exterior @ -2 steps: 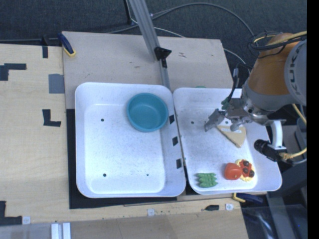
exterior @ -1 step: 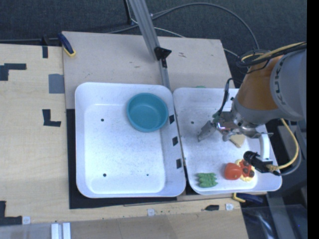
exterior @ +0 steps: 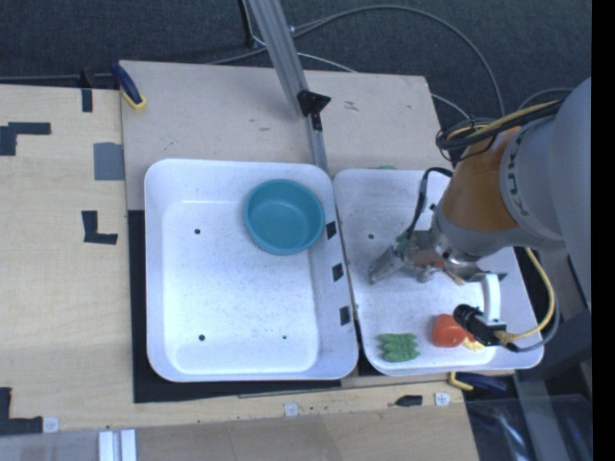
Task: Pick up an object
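Right now the fingers (exterior: 384, 268) hang low over the right bin (exterior: 370, 200), spread apart with nothing between them. Just beyond them toward the bin's near edge lie a small green object (exterior: 398, 346) and, beside it, a red-orange object (exterior: 446, 330). Both look light; the green one seems knobbly and perhaps soft, best pinched across its narrow width. Farther off, in the left bin (exterior: 231, 344), sits a blue bowl (exterior: 283, 216), probably rigid and slick, graspable only at its rim.
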Robot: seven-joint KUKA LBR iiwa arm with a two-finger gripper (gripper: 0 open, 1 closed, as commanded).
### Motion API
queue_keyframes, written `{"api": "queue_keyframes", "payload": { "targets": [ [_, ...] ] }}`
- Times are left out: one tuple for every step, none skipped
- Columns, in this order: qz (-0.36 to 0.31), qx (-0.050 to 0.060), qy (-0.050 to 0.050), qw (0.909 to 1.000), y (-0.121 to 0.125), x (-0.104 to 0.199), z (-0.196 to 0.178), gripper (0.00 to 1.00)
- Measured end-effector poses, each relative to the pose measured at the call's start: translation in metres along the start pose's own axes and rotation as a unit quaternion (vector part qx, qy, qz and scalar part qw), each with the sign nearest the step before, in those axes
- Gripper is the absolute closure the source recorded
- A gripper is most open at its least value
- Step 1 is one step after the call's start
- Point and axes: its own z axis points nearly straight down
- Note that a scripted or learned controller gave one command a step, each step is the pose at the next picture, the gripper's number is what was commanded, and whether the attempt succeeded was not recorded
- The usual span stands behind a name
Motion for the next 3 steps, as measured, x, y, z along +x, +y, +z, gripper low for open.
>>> {"api": "queue_keyframes", "payload": {
  "targets": [
    [0.000,-0.002,-0.001,1.0000,0.001,-0.001,-0.012,1.00],
    [0.000,-0.002,0.000,1.0000,0.000,0.010,-0.066,1.00],
    [0.000,-0.002,0.000,1.0000,-0.006,0.009,-0.125,1.00]
  ]
}}
